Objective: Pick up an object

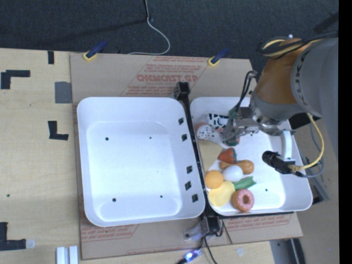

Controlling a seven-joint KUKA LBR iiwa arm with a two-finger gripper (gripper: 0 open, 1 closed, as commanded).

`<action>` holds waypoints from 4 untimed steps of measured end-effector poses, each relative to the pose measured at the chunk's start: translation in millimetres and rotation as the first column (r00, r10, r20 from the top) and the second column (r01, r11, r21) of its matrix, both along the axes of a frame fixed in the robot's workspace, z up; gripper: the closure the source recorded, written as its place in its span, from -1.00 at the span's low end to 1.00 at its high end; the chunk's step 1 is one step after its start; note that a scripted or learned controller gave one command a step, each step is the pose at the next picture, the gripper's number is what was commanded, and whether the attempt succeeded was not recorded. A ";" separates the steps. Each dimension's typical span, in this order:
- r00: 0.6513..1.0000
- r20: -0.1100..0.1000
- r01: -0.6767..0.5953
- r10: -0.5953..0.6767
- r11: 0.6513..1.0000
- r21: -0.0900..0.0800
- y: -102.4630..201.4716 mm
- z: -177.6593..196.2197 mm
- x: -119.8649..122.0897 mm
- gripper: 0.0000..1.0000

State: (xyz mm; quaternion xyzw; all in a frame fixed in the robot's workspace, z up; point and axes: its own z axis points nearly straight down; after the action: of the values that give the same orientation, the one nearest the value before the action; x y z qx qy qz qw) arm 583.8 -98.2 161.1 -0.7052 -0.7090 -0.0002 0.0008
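The right bin (297,201) holds a cluster of toy foods near its front left: a red strawberry-like piece (227,155), an orange piece (213,178), a white egg (232,173), a yellow piece (221,194), a pink-iced doughnut (242,200), a green piece (245,182) and an orange-brown piece (245,165). A small white spotted item (204,132) lies by the divider. My gripper (230,137) hangs over the bin's back left, just above the red piece. Its fingertips blur against the bin floor.
The left bin (132,158) sits beside the right one, with a black divider (188,142) of clips between them. Both rest on a cardboard sheet (159,78). A black cable (154,21) trails at the back. The arm's body covers the right bin's back right.
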 end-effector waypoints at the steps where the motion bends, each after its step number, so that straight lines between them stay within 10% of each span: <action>1: 1.000 0.018 -0.002 0.002 1.000 -0.004 38.6 192.3 89.2 1.00; 2: 1.000 0.010 0.001 -0.001 1.000 -0.003 52.4 300.4 85.9 1.00; 3: 1.000 0.006 0.002 -0.002 1.000 -0.002 67.5 378.3 29.7 1.00; 4: 1.000 -0.004 0.001 -0.001 1.000 -0.001 102.5 372.7 -22.7 1.00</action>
State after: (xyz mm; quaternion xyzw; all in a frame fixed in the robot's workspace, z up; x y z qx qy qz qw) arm 561.2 4.3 533.7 -0.7055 -0.7087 0.0016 0.0016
